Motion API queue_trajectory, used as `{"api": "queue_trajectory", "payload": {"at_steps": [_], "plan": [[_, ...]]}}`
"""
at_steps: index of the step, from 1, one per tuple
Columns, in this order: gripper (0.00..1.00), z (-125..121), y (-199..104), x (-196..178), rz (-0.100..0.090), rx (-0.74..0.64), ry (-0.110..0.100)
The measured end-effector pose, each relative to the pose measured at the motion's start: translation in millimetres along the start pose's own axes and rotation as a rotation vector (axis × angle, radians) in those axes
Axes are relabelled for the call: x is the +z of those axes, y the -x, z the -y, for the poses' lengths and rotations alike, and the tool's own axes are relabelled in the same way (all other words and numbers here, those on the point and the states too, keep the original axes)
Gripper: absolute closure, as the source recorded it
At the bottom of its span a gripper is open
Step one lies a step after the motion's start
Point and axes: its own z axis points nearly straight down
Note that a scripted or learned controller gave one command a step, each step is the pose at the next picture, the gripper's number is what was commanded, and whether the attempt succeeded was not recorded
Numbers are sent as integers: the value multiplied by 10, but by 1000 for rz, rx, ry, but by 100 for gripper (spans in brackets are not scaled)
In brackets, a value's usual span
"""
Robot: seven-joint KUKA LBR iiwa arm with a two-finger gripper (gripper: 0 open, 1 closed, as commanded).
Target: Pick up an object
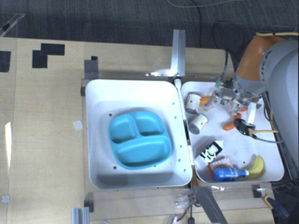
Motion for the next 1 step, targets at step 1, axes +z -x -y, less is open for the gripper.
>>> {"api": "queue_trajectory", "payload": {"at_steps": [1], "plan": [[0, 141, 489, -11, 0, 66, 32]]}}
